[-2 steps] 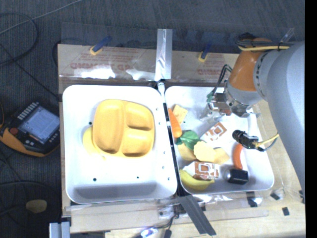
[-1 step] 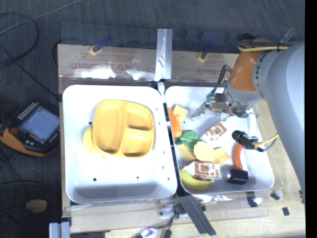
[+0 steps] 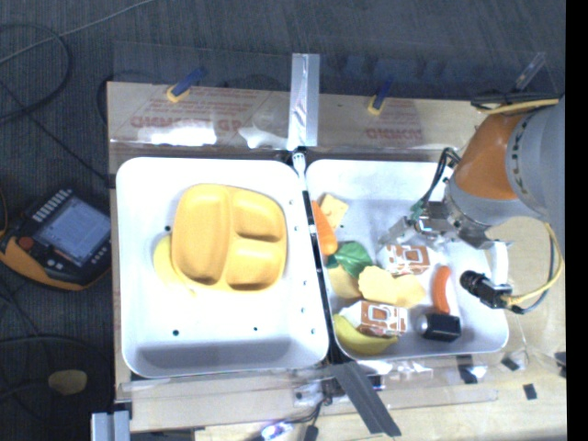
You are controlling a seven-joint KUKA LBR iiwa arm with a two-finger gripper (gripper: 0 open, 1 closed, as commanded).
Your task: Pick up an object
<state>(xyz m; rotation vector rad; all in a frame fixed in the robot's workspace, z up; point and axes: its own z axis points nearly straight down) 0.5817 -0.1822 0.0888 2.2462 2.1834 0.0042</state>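
A smooth yellow divided tray (image 3: 228,237) is seen in the left bin (image 3: 138,338). Plastic toy food is heaped in the right bin (image 3: 386,186). The gripper (image 3: 421,220) hangs above a patterned packet (image 3: 407,259), possibly touching; its state cannot be told.

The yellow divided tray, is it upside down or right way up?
Upside down: the yellow tray in the left bin shows bulging compartments, not hollows.

Wooden bench (image 3: 129,108) with two white bins, left (image 3: 138,246) and right (image 3: 386,177), side by side.
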